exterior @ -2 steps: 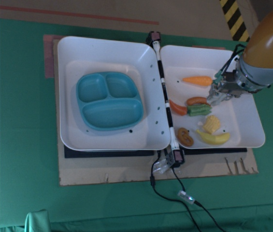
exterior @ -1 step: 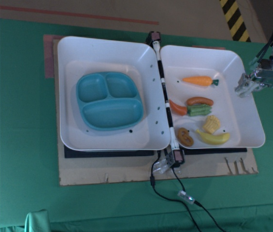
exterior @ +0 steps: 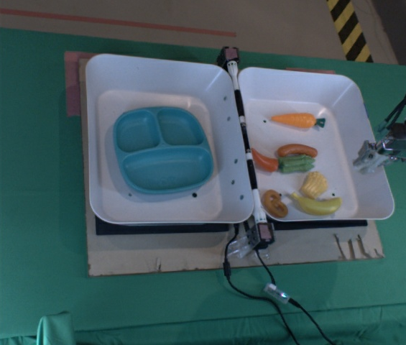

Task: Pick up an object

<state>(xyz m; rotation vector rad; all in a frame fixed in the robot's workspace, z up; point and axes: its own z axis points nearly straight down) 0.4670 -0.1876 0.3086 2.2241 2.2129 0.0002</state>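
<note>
While the gripper point(exterior: 366, 159) hangs over the right bin's point(exterior: 375, 192) rim at three o'clock, touching no food, I cannot tell how wide it stands. Carrot point(exterior: 294, 121) lies at twelve o'clock, banana point(exterior: 316, 205) at six.

From my feed the light is dim and flat, with a cool bluish-green cast. The white bins point(exterior: 167, 77) glow softly without hard glare, and faint shadows sit under their rims. Everything looks slightly soft and grainy, and the gripper point(exterior: 366, 161) is blurred.
</note>
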